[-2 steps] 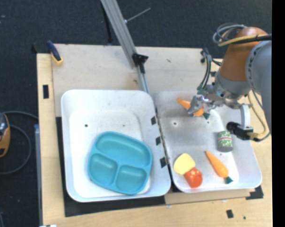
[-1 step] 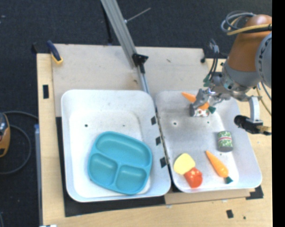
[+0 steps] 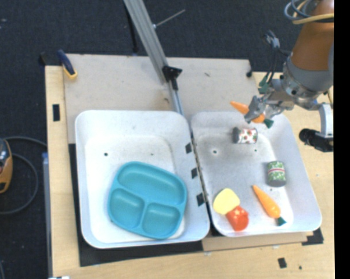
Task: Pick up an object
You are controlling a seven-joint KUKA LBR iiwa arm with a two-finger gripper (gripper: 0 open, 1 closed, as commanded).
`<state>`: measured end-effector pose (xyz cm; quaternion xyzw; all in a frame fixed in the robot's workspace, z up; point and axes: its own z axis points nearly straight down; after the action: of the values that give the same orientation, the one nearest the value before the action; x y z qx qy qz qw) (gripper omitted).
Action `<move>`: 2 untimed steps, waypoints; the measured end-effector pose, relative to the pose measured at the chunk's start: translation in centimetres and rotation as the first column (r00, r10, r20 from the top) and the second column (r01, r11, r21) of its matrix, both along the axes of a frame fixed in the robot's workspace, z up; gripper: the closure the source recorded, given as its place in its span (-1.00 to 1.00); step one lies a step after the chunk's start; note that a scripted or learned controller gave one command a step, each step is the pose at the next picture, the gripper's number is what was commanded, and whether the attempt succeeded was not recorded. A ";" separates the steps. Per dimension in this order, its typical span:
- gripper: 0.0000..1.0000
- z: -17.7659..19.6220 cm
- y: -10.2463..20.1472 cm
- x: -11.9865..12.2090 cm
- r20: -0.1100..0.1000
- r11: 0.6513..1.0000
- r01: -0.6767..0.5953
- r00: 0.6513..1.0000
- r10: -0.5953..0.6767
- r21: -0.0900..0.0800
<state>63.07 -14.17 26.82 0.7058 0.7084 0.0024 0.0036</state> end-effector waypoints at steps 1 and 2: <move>1.00 0.6 5.3 0.5 -0.005 1.000 -0.004 1.000 0.004 0.003; 1.00 -0.6 9.8 0.8 -0.009 1.000 -0.002 1.000 0.002 0.001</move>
<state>63.87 -4.35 26.19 0.7052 0.7090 -0.0001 0.0001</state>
